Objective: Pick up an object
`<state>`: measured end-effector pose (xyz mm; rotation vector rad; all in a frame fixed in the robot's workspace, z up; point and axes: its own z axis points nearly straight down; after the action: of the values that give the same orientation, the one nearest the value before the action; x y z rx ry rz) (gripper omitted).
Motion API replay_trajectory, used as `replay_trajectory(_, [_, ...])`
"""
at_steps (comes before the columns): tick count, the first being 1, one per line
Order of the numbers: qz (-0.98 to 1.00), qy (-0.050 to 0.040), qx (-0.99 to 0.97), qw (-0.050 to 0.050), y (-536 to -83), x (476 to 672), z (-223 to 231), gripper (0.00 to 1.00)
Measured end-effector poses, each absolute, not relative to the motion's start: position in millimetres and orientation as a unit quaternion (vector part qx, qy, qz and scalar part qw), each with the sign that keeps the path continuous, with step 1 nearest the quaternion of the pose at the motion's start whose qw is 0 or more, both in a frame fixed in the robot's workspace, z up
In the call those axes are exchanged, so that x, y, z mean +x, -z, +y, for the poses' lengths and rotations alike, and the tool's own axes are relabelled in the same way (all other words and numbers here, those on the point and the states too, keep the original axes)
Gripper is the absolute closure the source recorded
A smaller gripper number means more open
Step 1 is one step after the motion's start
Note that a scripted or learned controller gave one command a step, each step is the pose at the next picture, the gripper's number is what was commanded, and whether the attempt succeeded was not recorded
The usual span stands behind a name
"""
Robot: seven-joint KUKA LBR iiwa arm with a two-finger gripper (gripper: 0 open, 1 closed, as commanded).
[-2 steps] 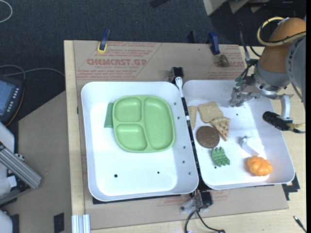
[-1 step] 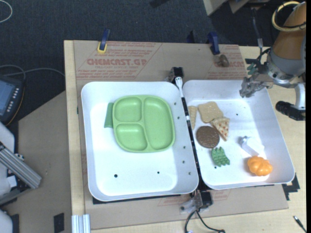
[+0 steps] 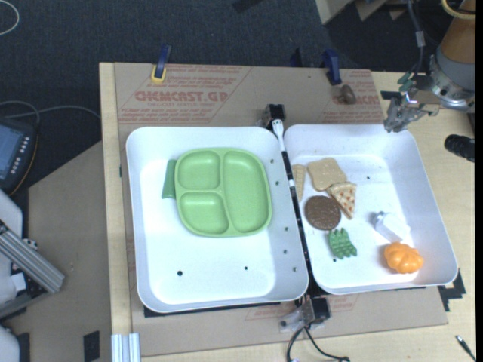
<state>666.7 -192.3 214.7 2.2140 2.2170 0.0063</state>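
Gripper hovers at the right bin's far corner; jaw state unclear.
The small bottle lies flat, long axis running diagonally toward the orange toy.

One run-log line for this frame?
gripper: above right bin far corner, nothing seen held | right bin: toy foods incl. orange pumpkin | left bin: green divided plate

A robotics lab: the tabletop is a board still in its printed protective paper, held by blue clamps at its far edge. Cables trail over dark carpet left of it, beside aluminium framing.
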Motion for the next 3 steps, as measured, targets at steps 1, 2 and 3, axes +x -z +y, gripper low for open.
replay_trajectory(1, [0.707,-0.0011,0.707,0.003,-226,667.6,-192,1.00])
replay_trajectory(2, [0.709,-0.0002,0.705,-0.001,-237,656.2,-141,1.00])
replay_trajectory(3, [0.709,-0.0007,0.705,-0.001,-243,647.2,-92,1.00])
